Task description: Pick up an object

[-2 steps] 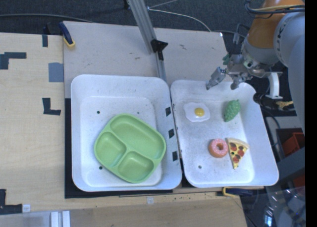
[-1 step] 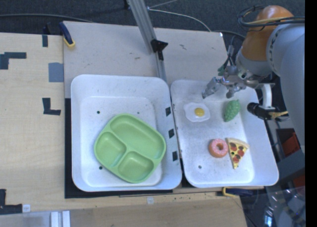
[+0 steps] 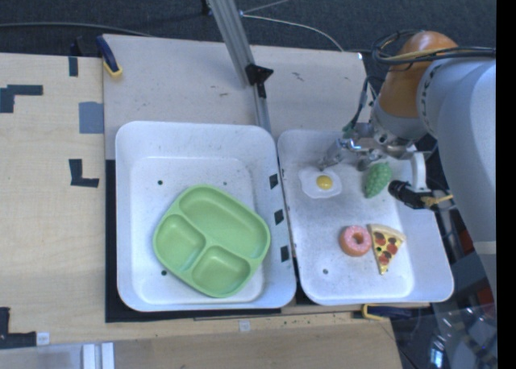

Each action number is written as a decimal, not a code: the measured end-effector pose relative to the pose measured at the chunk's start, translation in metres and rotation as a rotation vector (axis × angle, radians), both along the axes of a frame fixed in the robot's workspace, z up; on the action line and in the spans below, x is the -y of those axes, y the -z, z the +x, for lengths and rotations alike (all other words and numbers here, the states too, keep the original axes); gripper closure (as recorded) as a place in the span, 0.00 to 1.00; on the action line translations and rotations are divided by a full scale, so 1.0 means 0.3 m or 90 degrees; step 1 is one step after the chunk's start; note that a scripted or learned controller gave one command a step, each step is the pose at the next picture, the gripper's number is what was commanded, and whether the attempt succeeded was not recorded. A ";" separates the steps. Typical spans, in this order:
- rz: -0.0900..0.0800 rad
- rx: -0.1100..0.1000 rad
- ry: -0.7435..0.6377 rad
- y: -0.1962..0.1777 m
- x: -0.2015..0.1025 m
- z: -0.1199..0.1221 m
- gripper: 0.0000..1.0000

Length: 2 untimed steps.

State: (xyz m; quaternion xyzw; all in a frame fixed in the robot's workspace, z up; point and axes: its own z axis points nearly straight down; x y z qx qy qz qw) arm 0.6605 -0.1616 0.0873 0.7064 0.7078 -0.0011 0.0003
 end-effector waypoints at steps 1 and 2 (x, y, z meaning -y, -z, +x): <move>0.000 0.001 -0.001 -0.044 -0.002 0.003 1.00; 0.001 0.005 0.000 -0.254 -0.001 0.025 1.00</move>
